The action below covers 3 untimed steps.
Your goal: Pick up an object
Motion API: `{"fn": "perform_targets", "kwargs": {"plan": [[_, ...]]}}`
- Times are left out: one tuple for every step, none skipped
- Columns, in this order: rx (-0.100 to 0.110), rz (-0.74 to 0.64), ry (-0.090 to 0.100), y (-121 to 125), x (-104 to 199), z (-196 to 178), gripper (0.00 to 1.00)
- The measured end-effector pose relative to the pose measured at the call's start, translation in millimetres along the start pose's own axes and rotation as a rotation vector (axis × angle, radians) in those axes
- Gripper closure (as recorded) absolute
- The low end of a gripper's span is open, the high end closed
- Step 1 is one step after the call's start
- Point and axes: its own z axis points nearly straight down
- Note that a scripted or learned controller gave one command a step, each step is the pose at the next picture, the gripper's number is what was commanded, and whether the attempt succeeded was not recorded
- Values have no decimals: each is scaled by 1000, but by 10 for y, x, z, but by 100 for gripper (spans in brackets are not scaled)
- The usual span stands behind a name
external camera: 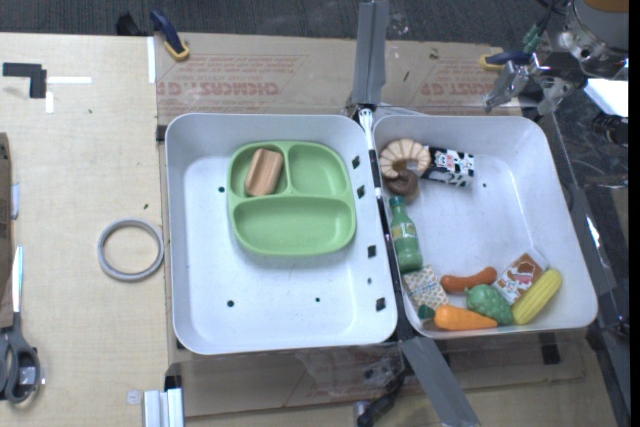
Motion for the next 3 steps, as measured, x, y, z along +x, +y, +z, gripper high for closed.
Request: {"fn": "perform_targets", "kwargs": {"plan": [[2,479,0,-171,180,1259,0],[2,341,1,-866,615,1817,0],[0,-11,1,-1212,404,1809,0]]}}
